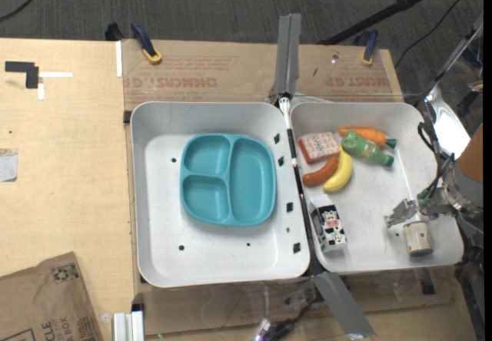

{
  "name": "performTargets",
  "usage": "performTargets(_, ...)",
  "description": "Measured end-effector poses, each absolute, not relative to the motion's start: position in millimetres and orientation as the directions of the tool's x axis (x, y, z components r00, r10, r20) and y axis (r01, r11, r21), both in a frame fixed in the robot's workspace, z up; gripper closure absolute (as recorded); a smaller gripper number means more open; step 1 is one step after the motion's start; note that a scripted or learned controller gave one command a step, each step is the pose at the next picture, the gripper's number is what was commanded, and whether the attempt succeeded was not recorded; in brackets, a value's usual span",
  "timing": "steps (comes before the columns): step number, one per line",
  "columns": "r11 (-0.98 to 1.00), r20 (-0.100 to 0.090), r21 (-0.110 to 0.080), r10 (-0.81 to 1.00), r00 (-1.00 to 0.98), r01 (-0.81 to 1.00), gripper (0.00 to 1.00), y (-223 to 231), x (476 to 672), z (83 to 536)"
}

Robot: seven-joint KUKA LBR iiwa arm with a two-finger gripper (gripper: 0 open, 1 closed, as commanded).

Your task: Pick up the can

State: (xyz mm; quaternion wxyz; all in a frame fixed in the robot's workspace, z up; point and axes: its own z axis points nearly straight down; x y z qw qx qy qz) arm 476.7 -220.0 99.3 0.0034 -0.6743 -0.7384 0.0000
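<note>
My gripper point(405, 213) is hanging low over the lower right of the frame, inside the right-hand bin point(361, 113), with my arm point(469, 178) coming in from the right edge. I cannot tell from this slant how my gripper is set; the metal parts are blurring together there.

The can point(417, 239) is lying just below my gripper, close to the bin's lower right corner, pale and cream-coloured. It is looking very near to my gripper, perhaps touching, but I am not seeing it held.

In the upper middle of the same bin a small cluster is sitting together: a reddish box point(317, 146), a green bottle point(367, 148) just to its right, an orange carrot point(364, 134) above the bottle, a yellow banana point(339, 173) and an orange-red sausage point(320, 172) touching it on the left. A small black-and-white carton point(329, 227) is resting against the bin's left wall, lower down, well apart from the can.

The left-hand bin point(154, 201) is holding a teal divided plate point(228, 179) near its centre. Two clamps point(146, 44) are gripping the cardboard along the top of the frame.
</note>
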Motion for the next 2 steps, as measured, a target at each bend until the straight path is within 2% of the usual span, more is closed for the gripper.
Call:
performTargets(1,0.451,0.002,-0.001,0.893,-0.451,0.893,0.0,-221.5,477.5,91.3)
performTargets(2,0.449,0.0,0.001,0.894,-0.449,0.894,1.0,-221.6,478.2,100.2)
